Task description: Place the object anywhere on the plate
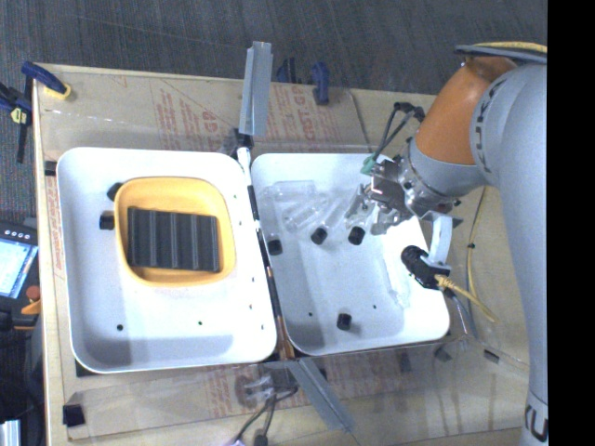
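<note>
The gripper (364,214) hangs low over the right bin (409,319), toward its far right side; whether it is spread or closed, or has hold of anything, I cannot tell. Just left of it lies a clear plastic object (296,204) on the bin floor. It looks light, thin and slippery, likely to flex, so a hold across a firm edge seems best. The yellow plate (177,191), carrying a dark ridged block (175,238), sits in the left bin (84,323).

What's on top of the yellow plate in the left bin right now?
A dark ribbed rectangular block lies on the yellow plate, covering its middle and lower part. The plate's surface under the block is hidden. The plate sits in the left bin.
</note>
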Controlling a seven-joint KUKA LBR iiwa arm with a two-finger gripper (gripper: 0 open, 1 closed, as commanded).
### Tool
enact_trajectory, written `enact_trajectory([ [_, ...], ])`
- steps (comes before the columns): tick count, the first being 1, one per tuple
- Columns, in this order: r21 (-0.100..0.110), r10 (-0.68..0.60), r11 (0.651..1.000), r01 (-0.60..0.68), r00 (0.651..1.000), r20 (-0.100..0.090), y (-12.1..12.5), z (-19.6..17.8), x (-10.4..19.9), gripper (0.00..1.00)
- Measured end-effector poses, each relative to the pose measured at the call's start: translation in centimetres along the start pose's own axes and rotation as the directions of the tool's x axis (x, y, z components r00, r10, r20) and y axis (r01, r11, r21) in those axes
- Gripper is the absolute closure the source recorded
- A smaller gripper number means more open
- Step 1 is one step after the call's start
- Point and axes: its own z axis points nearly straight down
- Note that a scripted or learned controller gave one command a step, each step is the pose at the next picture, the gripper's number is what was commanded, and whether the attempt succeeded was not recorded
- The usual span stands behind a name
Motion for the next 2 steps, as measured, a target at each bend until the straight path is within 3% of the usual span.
enact_trajectory([
  [1,-0.001,-0.084,0.996,0.084,0.996,0.001,3.0,-0.3,5.2,1.00],
  [2,-0.002,-0.224,0.975,0.224,0.975,0.001,4.6,-1.6,12.5,1.00],
])
